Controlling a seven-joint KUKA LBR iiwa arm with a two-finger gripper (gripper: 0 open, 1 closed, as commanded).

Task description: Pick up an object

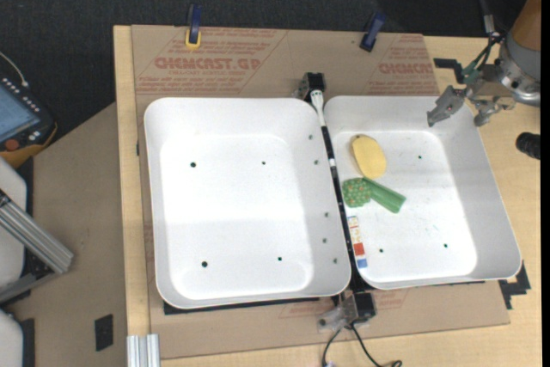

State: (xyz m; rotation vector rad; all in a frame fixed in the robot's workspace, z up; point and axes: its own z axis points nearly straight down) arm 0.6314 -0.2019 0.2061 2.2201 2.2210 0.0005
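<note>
One fixed camera looks down (at a slant) on both bins (163, 185).

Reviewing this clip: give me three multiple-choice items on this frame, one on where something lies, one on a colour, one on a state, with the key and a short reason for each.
1. Where do the loose objects lie?
A. In the left bin
B. In the right bin, near its left wall
C. On the cardboard in front of the bins

2. What colour is the oval object?
A. Yellow
B. Red
C. Blue

3. How does the hand stand relative to the objects?
A. Closed around the green one
B. Resting on the yellow one
C. Apart from both, over the right bin's far right corner

Key: 1 B, the yellow oval object and the green object both sit in the right bin close to the divide with the left bin. 2 A, it is plainly yellow. 3 C, the hand is at the bin's far right corner, with bare bin floor between it and both objects.
</note>
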